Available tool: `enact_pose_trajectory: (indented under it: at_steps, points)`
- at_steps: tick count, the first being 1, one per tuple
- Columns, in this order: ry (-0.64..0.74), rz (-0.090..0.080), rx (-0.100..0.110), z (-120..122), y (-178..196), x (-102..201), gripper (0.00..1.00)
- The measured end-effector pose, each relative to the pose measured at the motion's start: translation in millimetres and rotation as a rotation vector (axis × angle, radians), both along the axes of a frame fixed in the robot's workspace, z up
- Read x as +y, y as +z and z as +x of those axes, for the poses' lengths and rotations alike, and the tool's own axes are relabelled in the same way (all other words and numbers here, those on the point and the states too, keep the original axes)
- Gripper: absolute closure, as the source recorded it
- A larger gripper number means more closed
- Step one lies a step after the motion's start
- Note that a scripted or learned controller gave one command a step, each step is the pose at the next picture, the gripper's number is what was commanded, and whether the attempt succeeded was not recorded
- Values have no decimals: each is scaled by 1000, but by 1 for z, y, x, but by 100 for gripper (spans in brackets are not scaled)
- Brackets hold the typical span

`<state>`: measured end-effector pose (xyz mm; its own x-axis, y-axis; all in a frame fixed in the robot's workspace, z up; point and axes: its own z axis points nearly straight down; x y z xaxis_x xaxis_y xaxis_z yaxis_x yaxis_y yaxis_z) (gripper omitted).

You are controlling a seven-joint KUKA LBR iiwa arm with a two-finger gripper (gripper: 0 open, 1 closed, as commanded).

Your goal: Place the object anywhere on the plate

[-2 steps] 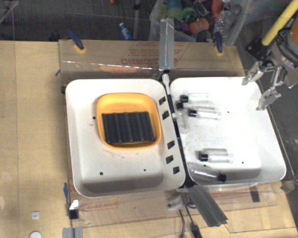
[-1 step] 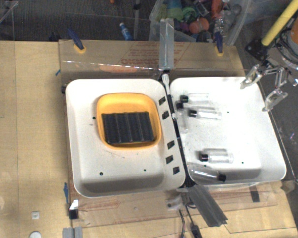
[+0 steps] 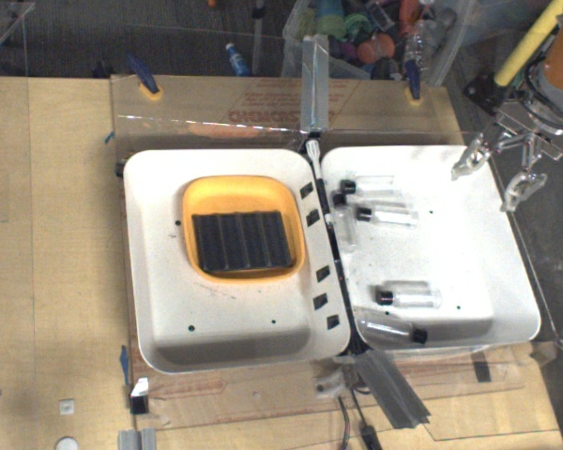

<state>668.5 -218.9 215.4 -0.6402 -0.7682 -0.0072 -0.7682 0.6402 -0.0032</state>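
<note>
**Arm poised at the right bin's far corner, vials lying in the bin**

Camera view: two shallow white plastic bins sit side by side on the wooden bench. The left bin (image 3: pixel 155 251) holds an orange, rounded-square plate (image 3: pixel 199 195), and a dark ribbed rectangular block (image 3: pixel 242 242) lies flat on the middle of that plate, covering most of its floor.

The right bin (image 3: pixel 469 251) holds several small clear plastic vials with black caps. Two of them (image 3: pixel 371 202) lie close together near the bin's upper left, beside the divider between the bins. Another clear vial (image 3: pixel 408 296) lies on its side lower down, nearer the middle of the bin. A fourth one (image 3: pixel 394 329) rests along the bin's near rim, just below it. None of these vials touches the plate; all are in the other bin, well apart from it.

The metal two-finger gripper (image 3: pixel 495 172) hangs over the upper right corner of the right bin, reaching in from the right. Its two fingers (image 3: pixel 469 162) are spread apart with nothing between them. It is well away from every vial.
</note>
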Motion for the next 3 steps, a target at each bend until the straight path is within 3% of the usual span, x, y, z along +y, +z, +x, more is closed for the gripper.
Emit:
enact_pose_trajectory:
  at_steps: [1, 2, 3]
  points:
    - [265, -3, -4, 0, 7, -2, 0]
    - [348, -3, -4, 0, 16, -2, 0]
    - [664, -4, -3, 0, 19, -2, 0]
